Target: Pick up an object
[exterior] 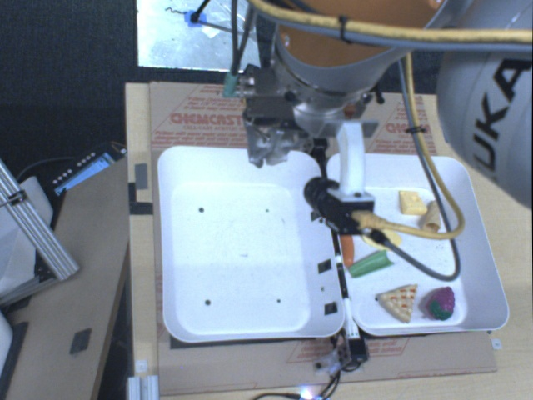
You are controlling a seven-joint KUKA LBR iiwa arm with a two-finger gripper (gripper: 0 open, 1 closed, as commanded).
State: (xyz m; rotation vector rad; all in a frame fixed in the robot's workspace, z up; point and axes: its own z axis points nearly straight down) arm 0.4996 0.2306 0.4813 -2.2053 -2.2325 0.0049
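Two shallow white bins sit side by side on a cardboard sheet (208, 111): the left bin (241, 257) and the right bin (479, 248). The right bin holds six small toy foods that can be counted: one pale yellow cracker-like square (410, 201), one tan curved piece (430, 217) just near of it, one green pepper-like piece (369, 263), one orange carrot-like stick (348, 247) beside the divider, one pizza-slice wedge (399, 301) and one purple-and-green fruit (442, 302) at the near right corner. A yellowish piece lies partly under the cables and cannot be identified.

The arm (350, 23) fills the far centre, hiding the far edges of both bins. The gripper (271, 144) hangs over the far edge of the left bin; whether its fingers are spread or closed cannot be told. A yellow cable (433, 173) and a black hose loop across the right bin, crossing the foods.
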